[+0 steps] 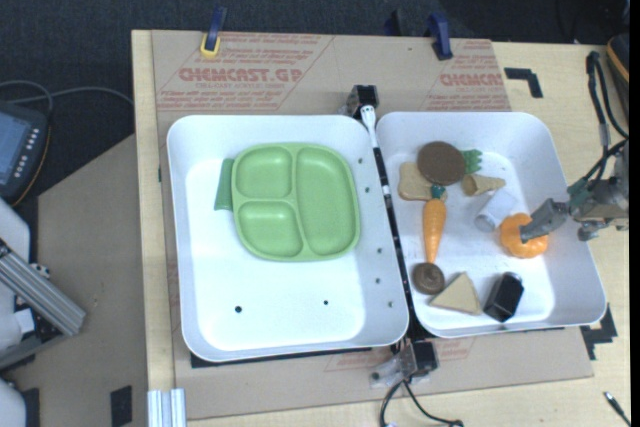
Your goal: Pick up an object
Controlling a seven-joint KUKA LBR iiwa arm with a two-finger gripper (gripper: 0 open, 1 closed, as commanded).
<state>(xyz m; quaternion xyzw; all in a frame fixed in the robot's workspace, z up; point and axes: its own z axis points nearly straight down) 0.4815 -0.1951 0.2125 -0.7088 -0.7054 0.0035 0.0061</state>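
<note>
- Dark carpet surrounds the table (300,65), which carries a brown board and two shallow white bins side by side; I run this station remotely from the fixed overhead camera.
- Target, in my judgement: the orange round object (520,233) in the right bin (560,155), near that bin's right wall. It sits just right of a small white cylinder (492,210).
- Pincer (540,223) status: it is at the orange object's upper right edge, with one grey finger overlapping it. I cannot tell whether the fingers are spread or closed, nor whether the object lies between them, so I log no grasp.
- Step in hand, as I judge it: seating the pincer on the orange object before closing.
- Procedure for a clean grasp: centre the fingers across the widest part of the object, not its edge. A rounded body is likely to squirt out sideways under an off-centre squeeze.
- Keep the approach vertical; the bin wall is close on the right and the white cylinder is close on the left.
- Neighbouring items to leave undisturbed: the black block (504,296), the tan wedge (457,295), the carrot (434,227) and the brown disc (439,162).
- Left bin (200,215) holds a green divided tray (296,201), well apart from the work.
</note>
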